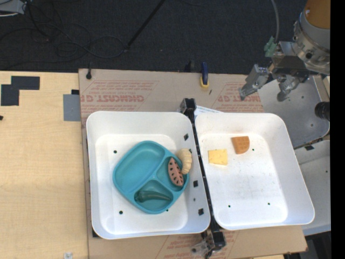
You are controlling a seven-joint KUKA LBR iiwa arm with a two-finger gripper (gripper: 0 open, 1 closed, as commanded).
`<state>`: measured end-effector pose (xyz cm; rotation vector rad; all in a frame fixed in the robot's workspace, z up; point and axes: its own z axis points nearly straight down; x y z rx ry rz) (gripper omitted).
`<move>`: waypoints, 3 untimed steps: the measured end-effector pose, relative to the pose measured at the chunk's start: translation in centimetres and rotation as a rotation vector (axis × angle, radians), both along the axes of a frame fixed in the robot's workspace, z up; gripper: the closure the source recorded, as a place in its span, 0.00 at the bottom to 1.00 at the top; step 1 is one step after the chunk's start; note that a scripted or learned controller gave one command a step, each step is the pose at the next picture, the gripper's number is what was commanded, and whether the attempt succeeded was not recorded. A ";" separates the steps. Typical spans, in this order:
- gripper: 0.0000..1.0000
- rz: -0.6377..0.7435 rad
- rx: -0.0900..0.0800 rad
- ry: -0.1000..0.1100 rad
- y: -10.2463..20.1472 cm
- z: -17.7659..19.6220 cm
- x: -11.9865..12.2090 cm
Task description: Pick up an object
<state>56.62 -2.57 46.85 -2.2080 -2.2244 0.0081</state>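
1. Gripper (268, 88) poised high at the upper right, above the far edge of the bench and outside both bins — fingers spread apart like splayed prongs, nothing between them.
2. Nearest candidates in the right bin (294, 166): a yellow square piece (218, 157) and an orange-brown wedge (241, 144), just beside one another near the bin's far-left portion, flat on the white floor.
3. Key relation: both pieces down and to the left of the gripper in the camera view, the orange-brown wedge the closer of the two, the yellow square piece a little further left and nearer the divider between the bins.
4. No strong long axis on either piece — the square roughly even on all sides, the wedge slightly broader than tall with one rounded side; finger alignment probably not critical, though closing across the wedge's flat sides looks safer than across its curve.
5. Left bin (99, 161) further off: a teal divided plate (135, 171) bearing a watermelon-slice toy (175, 172) in a compartment, with a pale banana-like toy (185, 160) at the plate's right rim. A dark greenish item (152, 196) lying in the lower compartment — too indistinct to name.
6. Likely next need: travel toward the near-left and a descent over the right bin; both pieces thin and flat, so risk of fingers sliding over the top rather than catching the edges.
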 end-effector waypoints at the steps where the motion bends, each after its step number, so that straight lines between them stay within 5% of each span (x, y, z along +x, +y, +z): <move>1: 0.00 -0.008 -0.003 -0.013 -2.4 7.3 1.9; 2: 0.00 -0.002 -0.001 0.007 3.0 -5.9 1.0; 3: 0.00 -0.009 -0.003 -0.015 0.4 3.5 1.2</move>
